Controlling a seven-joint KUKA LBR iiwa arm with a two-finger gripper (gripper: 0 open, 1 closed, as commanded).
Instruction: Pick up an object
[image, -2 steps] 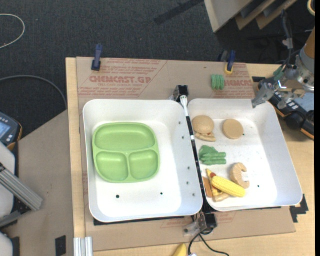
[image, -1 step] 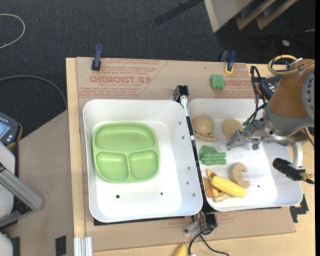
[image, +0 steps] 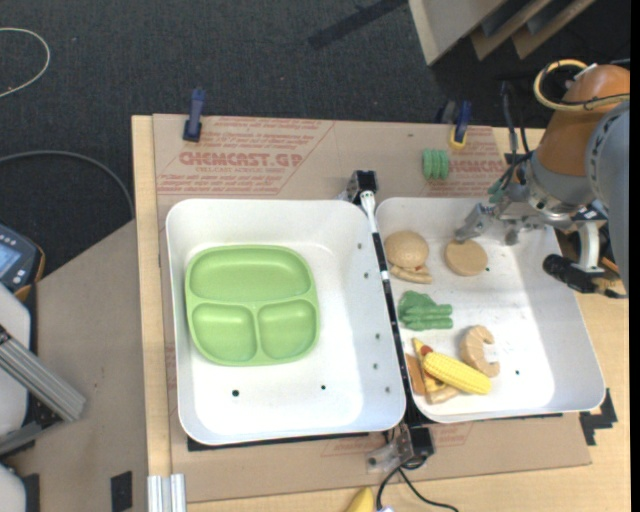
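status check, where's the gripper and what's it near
Gripper over right bin's far end, nothing seen between jaws. Round tan cookie right below it, burger beside. Corn, green piece nearer front.

Grey arm (image: 610, 150), orange wrist band (image: 575, 125)

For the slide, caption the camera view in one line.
KUKA arm's gripper hovers beside a round tan cookie in the right bin of toy food; a green divided plate sits in the left bin.
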